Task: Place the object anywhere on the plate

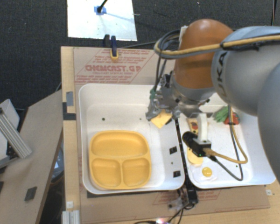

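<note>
A yellow divided plate (97, 146) with three compartments lies in the front part of the left bin (109, 101). My gripper (162, 114) hangs over the right side of that bin, close to the wall between the two bins. A small yellow wedge (161, 121) sits between its fingertips, so the gripper is shut on it. The wedge is up and to the right of the plate, apart from it. The orange wrist band and grey arm hide the back of the right bin.
In the right bin (259, 169) lie a green and red piece (225, 115), a flat yellow piece (194, 158), a small yellow round thing (206, 172) and an orange-red piece (193, 124). The bench carries cardboard with red print (113, 68) behind the bins.
</note>
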You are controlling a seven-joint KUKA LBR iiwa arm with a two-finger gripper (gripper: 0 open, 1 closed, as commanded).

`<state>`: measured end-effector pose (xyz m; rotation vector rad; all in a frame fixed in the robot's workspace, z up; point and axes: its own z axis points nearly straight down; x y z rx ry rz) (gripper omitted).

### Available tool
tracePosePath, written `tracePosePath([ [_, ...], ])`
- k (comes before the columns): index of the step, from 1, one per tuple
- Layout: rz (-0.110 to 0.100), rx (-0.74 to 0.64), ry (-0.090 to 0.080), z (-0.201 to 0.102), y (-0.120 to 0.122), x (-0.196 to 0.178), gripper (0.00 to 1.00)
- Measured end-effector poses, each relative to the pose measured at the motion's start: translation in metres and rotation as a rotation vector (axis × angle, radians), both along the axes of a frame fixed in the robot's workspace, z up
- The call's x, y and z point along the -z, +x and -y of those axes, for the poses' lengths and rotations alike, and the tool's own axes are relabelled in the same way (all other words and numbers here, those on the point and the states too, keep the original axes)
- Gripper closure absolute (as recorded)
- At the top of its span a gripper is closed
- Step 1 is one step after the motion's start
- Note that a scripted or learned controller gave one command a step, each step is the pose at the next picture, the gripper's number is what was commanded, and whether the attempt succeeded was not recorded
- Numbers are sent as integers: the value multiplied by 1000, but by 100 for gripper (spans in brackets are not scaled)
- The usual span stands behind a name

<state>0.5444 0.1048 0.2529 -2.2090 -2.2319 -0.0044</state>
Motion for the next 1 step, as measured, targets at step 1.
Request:
tracePosePath([
  [1,-1,2,-1,-41,-1,12,100],
])
